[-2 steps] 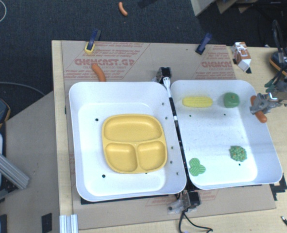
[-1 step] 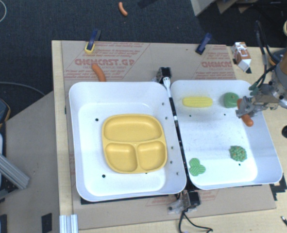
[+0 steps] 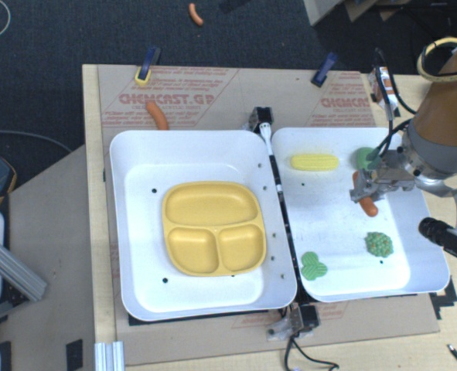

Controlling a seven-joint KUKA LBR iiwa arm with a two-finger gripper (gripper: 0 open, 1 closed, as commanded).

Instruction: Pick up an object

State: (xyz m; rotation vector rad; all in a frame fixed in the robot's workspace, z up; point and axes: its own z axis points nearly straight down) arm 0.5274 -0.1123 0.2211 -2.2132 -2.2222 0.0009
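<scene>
The bench (image 3: 213, 91) bears two white bins (image 3: 135, 230), a loose orange sausage (image 3: 158, 115) and two clamps (image 3: 145, 66).

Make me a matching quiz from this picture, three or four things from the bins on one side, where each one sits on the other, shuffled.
Things:
1. yellow tray
2. corn cob
3. green leafy piece
4. broccoli floret

Places:
A. right bin, lower left corner
B. left bin, middle
C. right bin, lower right part
D. right bin, upper left part

Pairs: 1-B, 2-D, 3-A, 4-C

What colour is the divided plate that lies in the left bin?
The divided plate is yellow, plain with no pattern; the camera view shows it well.
</scene>
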